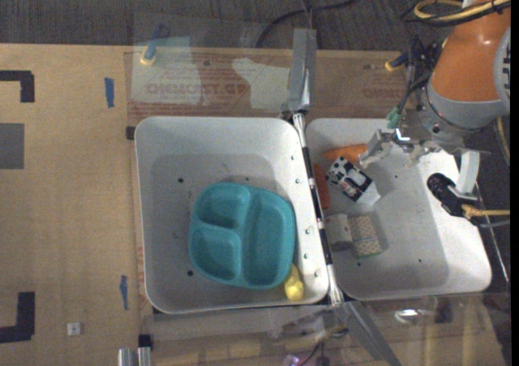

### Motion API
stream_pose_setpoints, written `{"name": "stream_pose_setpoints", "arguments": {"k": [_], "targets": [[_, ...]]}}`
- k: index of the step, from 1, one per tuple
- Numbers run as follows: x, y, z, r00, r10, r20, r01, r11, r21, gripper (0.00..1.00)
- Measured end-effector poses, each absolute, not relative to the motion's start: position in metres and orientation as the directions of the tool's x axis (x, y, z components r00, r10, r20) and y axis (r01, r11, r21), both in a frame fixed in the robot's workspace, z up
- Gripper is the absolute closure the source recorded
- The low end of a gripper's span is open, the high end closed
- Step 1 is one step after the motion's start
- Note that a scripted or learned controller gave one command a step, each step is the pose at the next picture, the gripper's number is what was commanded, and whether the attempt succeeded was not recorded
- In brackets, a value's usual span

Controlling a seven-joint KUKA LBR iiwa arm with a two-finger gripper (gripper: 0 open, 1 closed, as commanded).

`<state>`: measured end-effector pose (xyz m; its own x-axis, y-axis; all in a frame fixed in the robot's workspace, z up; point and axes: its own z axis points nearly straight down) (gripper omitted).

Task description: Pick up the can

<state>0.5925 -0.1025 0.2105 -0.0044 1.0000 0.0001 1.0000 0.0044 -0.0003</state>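
1. We see a pale wooden desk [65,218] carrying two shallow white bins side by side.
2. The left bin [162,153] and the right bin [454,263] touch along their inner rims.
3. Behind them, a clear sheet [211,76] lies flat on the desk.
4. Blue tape strips [109,92] and black corner marks [20,84] sit on the desk's left part.

One fixed camera, high above bench [65,194], slanted down, both bins [162,153] framed
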Motion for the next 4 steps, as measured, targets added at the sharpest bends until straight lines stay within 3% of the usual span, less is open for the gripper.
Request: {"name": "stream_pose_setpoints", "arguments": {"k": [1,2,3,4], "targets": [[0.555,-0.094,0.089,-0.186,0.983,-0.002,0.983,0.186,0.011,0.0],[0.613,-0.126,0.087,0.03,1.0,0.003,1.0,-0.03,-0.008,0.0],[0.64,-0.135,0.094,-0.008,1.0,0.015,0.997,0.009,-0.074,0.0],[0.638,-0.133,0.101,-0.012,1.0,0.015,0.996,0.013,-0.087,1.0]]}}
